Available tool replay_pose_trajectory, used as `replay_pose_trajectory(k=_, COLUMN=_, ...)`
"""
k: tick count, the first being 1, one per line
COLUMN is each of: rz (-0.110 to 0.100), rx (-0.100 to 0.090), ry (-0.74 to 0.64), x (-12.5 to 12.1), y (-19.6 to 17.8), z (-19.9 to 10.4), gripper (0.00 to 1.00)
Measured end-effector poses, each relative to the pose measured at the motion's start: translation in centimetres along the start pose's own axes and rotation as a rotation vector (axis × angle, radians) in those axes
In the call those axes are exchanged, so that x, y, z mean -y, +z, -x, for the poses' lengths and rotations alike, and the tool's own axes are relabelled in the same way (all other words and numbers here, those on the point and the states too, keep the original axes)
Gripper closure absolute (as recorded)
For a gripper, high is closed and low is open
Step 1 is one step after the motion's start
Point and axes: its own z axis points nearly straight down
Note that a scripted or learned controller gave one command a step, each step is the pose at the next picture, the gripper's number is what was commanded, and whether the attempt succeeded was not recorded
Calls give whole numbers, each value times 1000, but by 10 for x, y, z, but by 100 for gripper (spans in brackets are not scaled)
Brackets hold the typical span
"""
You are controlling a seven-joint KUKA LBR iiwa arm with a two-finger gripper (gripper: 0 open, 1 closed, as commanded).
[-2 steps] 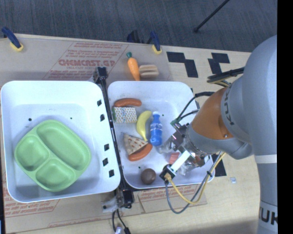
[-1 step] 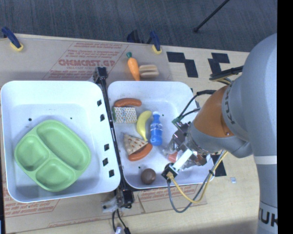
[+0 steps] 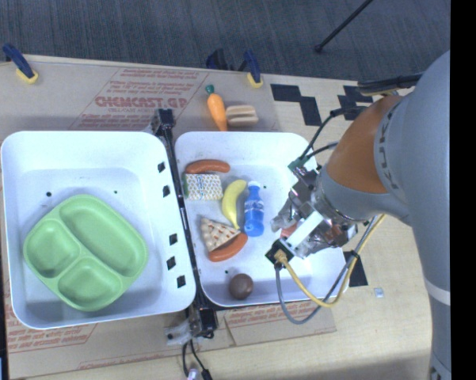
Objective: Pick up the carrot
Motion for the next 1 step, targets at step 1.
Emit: replay_pose_trajectory(k=1, rz=2, rx=1, ry=-142, x=-8, y=-119, z=1, gripper=100)
